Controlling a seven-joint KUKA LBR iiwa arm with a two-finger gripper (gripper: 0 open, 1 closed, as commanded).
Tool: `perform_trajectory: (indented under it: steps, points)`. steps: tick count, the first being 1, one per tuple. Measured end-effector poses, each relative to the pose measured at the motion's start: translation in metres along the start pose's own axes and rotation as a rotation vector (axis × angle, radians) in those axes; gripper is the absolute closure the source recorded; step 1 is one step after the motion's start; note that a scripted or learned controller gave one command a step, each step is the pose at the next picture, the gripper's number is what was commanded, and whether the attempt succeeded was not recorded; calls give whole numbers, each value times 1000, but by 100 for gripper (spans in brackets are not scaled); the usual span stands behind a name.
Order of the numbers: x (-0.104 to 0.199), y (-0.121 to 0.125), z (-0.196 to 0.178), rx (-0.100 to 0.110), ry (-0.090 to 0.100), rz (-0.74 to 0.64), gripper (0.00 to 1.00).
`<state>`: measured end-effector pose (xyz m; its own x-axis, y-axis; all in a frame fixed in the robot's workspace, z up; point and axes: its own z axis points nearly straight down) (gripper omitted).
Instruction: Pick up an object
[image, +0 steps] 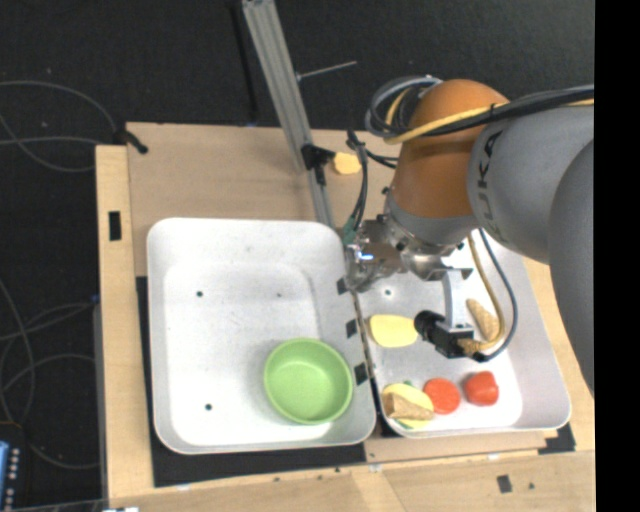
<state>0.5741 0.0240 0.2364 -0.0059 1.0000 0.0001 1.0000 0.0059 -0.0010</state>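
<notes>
The gripper (372, 260) hangs over the left wall of the right bin (535, 395); whether it is spread or closed cannot be told. The yellow block (392, 331) lies near it inside that bin. Descending here risks striking the wall or merely nudging the block aside.

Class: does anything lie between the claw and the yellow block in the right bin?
Nothing visible does. The claw hangs just beyond the yellow block, with bare floor of the right bin between them.
</notes>
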Motion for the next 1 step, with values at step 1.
perform_trajectory:
  steps: [1]
  points:
    - [46,-25,-6,0,3,-2,100]
